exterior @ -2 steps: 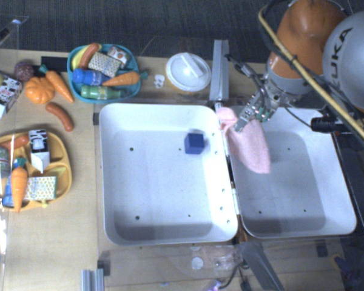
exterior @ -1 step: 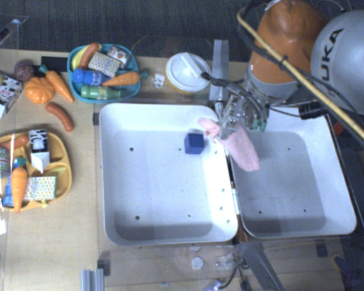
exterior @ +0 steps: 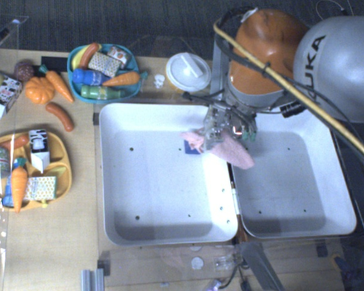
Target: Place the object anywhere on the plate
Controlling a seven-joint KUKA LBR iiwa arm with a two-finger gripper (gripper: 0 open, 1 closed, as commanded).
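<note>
A pink cloth-like object (exterior: 230,151) hangs over the rim shared by the two white bins, draped from the gripper (exterior: 221,132) of the grey KUKA arm (exterior: 327,59); a small blue piece (exterior: 192,148) shows just beside its left end. The gripper's fingers appear closed on the pink object's upper edge, with the fabric trailing down and to the right below them. The arm's orange band (exterior: 264,38) sits directly above the wrist. The left bin (exterior: 139,211) and the right bin (exterior: 303,217) lie side by side, touching along that rim. Behind the left bin stands a white lidded container (exterior: 188,71). To the left, a blue bowl (exterior: 103,71) and a yellow plate (exterior: 64,162) hold toy food, with a toy pumpkin (exterior: 39,91), carrot (exterior: 62,85) and sausage (exterior: 60,116) lying loose on the wooden bench (exterior: 42,247).
</note>
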